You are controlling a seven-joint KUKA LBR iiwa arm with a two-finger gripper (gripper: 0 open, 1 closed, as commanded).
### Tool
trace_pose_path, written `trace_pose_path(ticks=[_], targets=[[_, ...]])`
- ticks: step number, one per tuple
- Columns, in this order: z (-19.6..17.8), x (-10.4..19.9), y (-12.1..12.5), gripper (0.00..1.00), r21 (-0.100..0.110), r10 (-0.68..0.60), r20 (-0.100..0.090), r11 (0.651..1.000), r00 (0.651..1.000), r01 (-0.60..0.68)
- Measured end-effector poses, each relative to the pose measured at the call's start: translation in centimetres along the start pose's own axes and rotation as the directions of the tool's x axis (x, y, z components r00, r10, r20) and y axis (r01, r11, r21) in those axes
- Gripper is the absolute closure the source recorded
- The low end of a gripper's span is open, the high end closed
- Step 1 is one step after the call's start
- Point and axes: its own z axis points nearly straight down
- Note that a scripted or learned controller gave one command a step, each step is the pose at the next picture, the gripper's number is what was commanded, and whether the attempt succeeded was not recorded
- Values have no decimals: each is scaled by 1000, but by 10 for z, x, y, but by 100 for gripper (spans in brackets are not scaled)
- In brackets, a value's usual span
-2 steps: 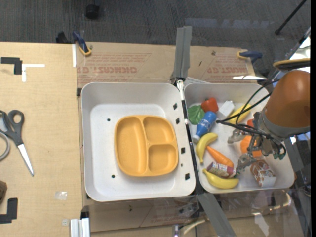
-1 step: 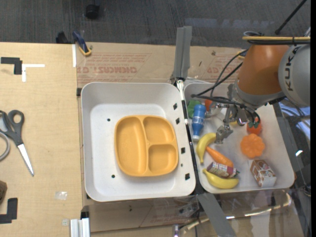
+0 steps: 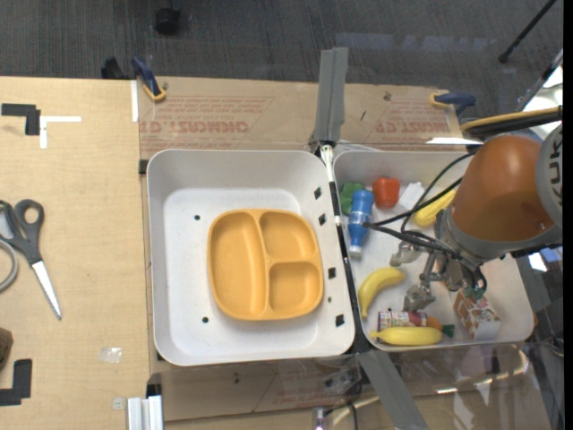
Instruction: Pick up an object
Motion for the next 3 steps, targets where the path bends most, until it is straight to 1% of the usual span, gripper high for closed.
trace_pose_path(ticks=[1, 2, 3], targets=[[-82, -4, -63, 0, 1, -31, 1, 1000, 1000, 31], [0, -23, -85, 0, 0, 50, 1, 999, 999, -50], [-11, -25, -84, 100, 1, 47, 6, 999, 999, -47]])
